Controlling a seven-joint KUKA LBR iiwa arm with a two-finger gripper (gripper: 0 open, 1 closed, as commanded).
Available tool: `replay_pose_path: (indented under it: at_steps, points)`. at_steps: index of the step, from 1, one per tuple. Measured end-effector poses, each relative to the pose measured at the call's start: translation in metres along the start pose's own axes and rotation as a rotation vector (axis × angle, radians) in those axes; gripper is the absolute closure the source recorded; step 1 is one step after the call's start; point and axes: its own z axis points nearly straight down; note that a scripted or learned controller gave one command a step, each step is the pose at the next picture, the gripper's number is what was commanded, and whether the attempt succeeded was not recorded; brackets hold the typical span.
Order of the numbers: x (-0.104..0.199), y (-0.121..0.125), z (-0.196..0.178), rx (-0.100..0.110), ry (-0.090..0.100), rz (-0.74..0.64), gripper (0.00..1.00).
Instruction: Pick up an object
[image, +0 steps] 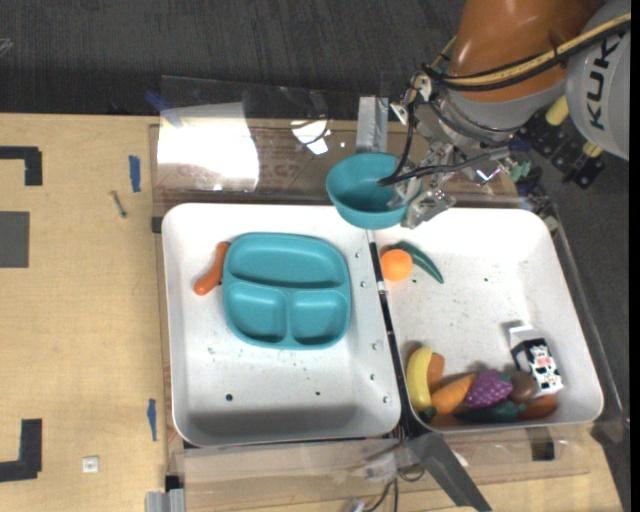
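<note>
A teal bowl (360, 190) hangs tilted above the back edge of the bins, over the divider between them. My gripper (412, 203) reaches down from the upper right, and its fingers pinch the bowl's right rim, one inside and one outside. In the right bin (500, 270) lie an orange fruit (396, 264) and a green chili (427, 264) just below the bowl. A banana (418, 375), purple grapes (489, 387) and a white toy carton (534, 360) lie at the front.
The left bin (190, 350) holds a teal divided plate (287, 290) with an orange sausage-shaped piece (210, 270) at its left. A clear plastic sheet (250, 140) lies behind the bins. The arm's orange band and cables fill the upper right.
</note>
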Motion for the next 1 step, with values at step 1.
replay_pose_path:
  at_steps: [1]
  points:
    - [0.0144, -0.0197, 0.0117, -0.001, 0.001, -0.183, 1.0]
